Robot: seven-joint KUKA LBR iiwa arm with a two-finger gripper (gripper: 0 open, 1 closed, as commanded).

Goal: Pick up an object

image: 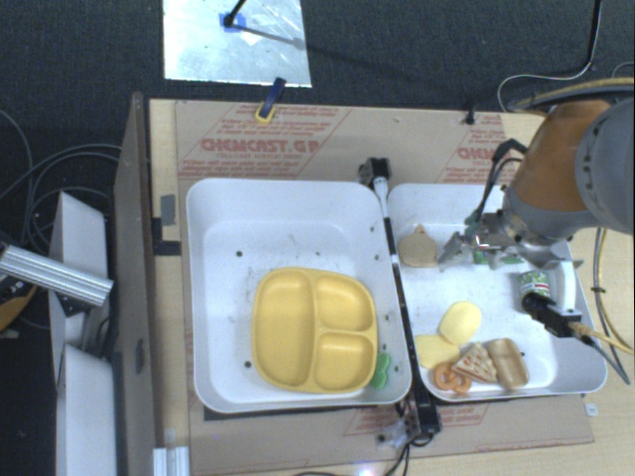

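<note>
In the camera view, the grey arm with its orange band reaches in from the right over the right-hand shallow white bin (580, 365). Its two-finger gripper (474, 247) sits low in the upper part of that bin, just beside a tan, pear-shaped toy piece (418, 249) lying against the bin's left wall. Whether the gripper is spread or closed I cannot tell; nothing shows between its tips.

Other candidates lie in the lower part of the same bin: a pale yellow rounded toy (460, 320), a flat yellow piece (433, 349), a brown waffle-like wedge (476, 364), a tan bread-like piece (509, 362) and an orange pretzel-shaped piece (451, 378). A small green-labelled can (534, 286) stands near the right wall.

The left-hand white bin (223, 266) holds a yellow divided plastic tray (314, 327), with a bit of green (382, 370) at its corner.

By my reading, the step is the approach to a grasp. The next move calls for centring over the tan piece, which is close to the wall, then closing and lifting.
</note>
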